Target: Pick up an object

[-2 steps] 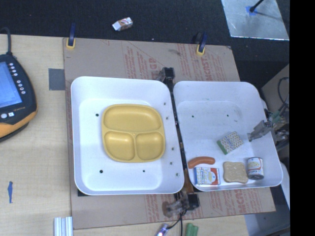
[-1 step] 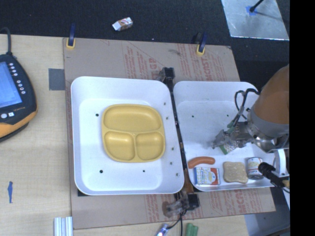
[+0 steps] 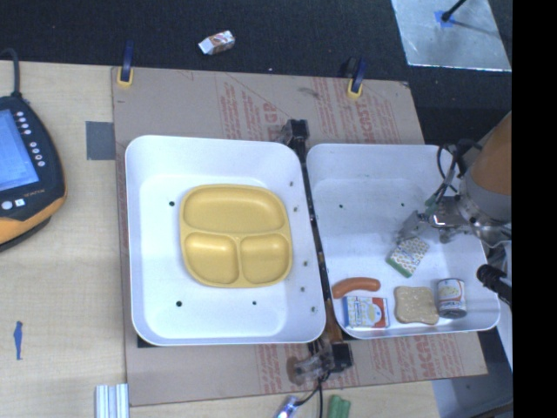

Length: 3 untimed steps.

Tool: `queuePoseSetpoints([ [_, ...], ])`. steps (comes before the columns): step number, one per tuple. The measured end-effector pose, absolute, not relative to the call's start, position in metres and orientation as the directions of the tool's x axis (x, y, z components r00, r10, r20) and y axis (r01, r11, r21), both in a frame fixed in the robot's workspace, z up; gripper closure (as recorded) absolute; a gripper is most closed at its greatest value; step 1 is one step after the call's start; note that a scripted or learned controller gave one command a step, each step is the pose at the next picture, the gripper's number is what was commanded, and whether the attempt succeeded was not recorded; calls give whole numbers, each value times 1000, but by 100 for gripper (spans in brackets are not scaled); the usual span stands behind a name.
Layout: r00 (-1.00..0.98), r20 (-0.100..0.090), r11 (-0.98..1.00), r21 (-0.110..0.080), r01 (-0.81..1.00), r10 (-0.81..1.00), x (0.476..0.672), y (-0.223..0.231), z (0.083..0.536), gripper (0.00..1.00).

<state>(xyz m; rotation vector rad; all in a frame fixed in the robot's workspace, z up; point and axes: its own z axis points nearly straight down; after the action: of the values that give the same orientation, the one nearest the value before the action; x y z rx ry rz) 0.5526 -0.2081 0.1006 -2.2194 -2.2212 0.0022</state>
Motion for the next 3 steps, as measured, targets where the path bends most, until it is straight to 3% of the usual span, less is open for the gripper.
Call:
queuePoseSetpoints([
  [1, -3, 1, 3, -1, 1000, 1000, 578, -206, 92, 0],
  [2, -9, 0, 9, -4, 1000, 1000, 555, -176, 92, 0],
  [3, -6, 1, 6, -1, 1000, 1000, 611, -201, 92, 0],
])
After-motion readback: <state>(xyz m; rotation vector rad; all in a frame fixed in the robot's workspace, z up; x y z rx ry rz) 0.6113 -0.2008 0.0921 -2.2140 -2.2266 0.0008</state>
